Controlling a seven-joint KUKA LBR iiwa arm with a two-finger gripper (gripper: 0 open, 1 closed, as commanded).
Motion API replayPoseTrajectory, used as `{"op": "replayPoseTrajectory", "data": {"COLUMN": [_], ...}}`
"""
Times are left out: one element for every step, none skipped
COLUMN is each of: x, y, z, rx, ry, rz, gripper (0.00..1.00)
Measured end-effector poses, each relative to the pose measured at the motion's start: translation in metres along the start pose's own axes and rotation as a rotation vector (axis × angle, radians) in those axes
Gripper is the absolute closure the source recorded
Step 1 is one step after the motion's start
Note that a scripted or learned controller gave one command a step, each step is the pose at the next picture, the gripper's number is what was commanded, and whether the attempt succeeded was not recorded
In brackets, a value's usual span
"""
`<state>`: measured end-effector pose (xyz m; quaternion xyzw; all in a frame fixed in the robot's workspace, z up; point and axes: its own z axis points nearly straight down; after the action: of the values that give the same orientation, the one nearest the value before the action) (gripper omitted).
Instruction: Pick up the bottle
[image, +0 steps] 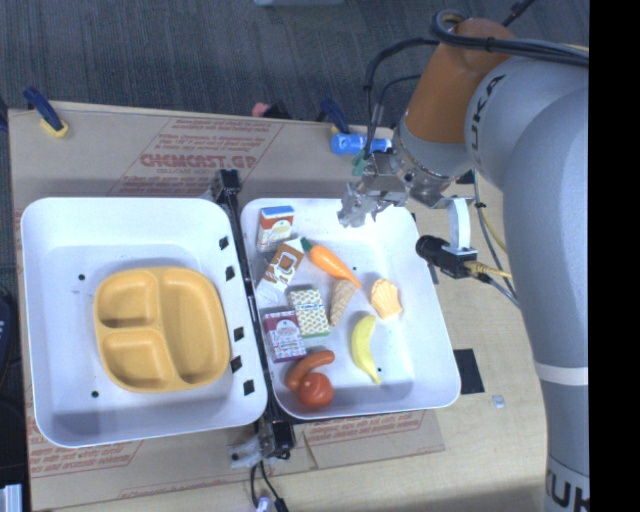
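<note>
The right bin (432, 330) holds several toy foods. A small white and red container (276, 224) stands at its back left, with a brown and white carton (284, 263) just in front of it. I cannot tell which item is the bottle. A carrot (331, 262) lies near the middle. My gripper (359, 213) hangs over the bin's back edge, to the right of the white and red container and above the carrot's far end. It is open with nothing between its fingers.
Also in the right bin are a green box (310, 311), a maroon box (283, 334), a cone (343, 299), a shell-shaped pastry (386, 298), a banana (365, 349), a sausage (311, 363) and a tomato (312, 391). The left bin (50, 250) holds a yellow divided plate (160, 327).
</note>
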<state>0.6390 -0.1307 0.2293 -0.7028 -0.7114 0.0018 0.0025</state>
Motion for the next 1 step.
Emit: {"op": "replayPoseTrajectory", "data": {"x": [-0.0052], "y": [-0.0554], "z": [0.0381], "rx": [0.000], "ry": [-0.001], "rz": [-0.066], "gripper": [1.00]}}
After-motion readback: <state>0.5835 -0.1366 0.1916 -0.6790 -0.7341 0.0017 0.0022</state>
